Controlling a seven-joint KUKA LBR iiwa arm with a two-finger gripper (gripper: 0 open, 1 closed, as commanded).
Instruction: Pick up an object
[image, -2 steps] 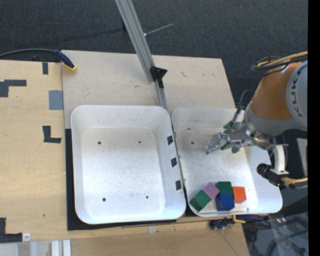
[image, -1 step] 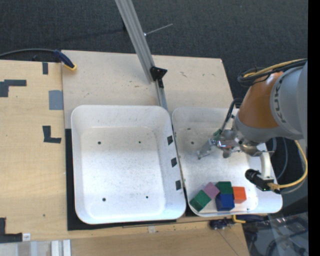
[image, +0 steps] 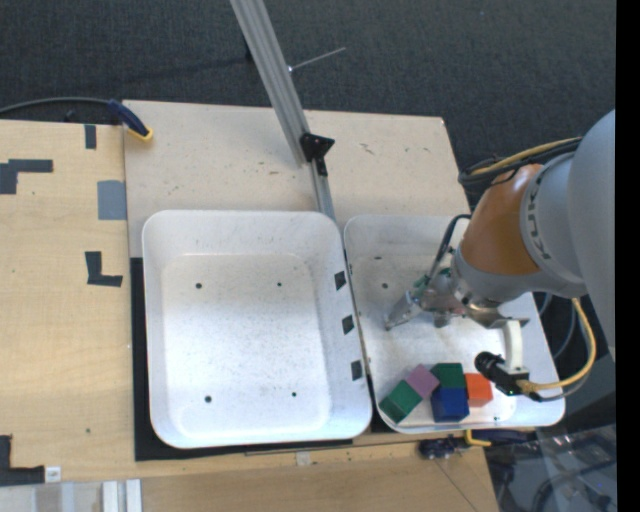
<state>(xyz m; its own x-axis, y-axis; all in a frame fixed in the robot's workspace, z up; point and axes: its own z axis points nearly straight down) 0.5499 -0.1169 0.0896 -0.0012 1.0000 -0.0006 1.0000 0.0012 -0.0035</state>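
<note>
Several small blocks lie together at the near edge of the right bin (image: 385, 250): a dark green block (image: 401, 400), a lilac block (image: 422, 380), a green block (image: 448, 375), a blue block (image: 450, 402) and an orange block (image: 479, 388). My gripper (image: 408, 311) hangs low over the middle of the right bin, pointing left, a little way behind the blocks. I see nothing between its fingers. The grey arm with its orange band (image: 500, 235) covers the bin's right side.
The left bin (image: 240, 330) sits beside the right one, their rims touching. A slanted metal pole (image: 285, 95) crosses the bench behind the bins. Cables (image: 560, 375) loop along the right bin's right rim. Wooden bench surface stretches to the left.
</note>
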